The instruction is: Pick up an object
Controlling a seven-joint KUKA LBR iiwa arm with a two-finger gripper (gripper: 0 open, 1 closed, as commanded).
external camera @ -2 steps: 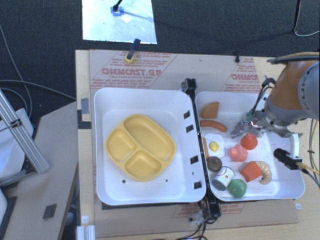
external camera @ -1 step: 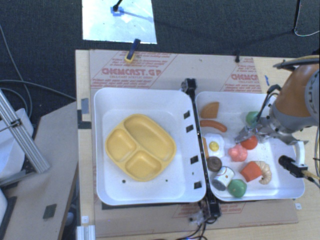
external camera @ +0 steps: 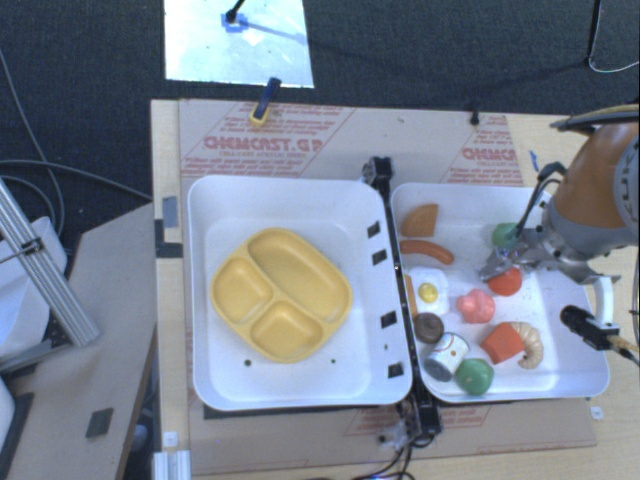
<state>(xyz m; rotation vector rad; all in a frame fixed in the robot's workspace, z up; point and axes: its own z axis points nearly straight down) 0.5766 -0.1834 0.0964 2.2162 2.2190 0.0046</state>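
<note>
So, looking down from the overhead camera: two white bins sit side by side on the bench. The left bin (external camera: pixel 215 368) has just a yellow divided tray (external camera: pixel 280 293) in it, lying flat near the middle, probably a drop-off spot for later.

The right bin (external camera: pixel 585 373) is where all the toy food is piled, which makes sense since the arm comes in from that side. There's an orange wedge (external camera: pixel 420 219) and a hot dog (external camera: pixel 427 252) at the back, a fried egg (external camera: pixel 429 292), a brown disc (external camera: pixel 430 327), a small can (external camera: pixel 447 353) tipped on its side, a green ball (external camera: pixel 475 376), a pink lump (external camera: pixel 477 306), an orange block (external camera: pixel 501 343) touching a croissant-looking piece (external camera: pixel 529 343), and another green piece (external camera: pixel 503 234) near the back.

The gripper (external camera: pixel 500 265) is down low right over the red tomato-ish piece (external camera: pixel 506 282), tips just at its top edge. My guess is that's the pick target. Can't tell whether anything's actually grabbed; it's too small and blurry there.
</note>
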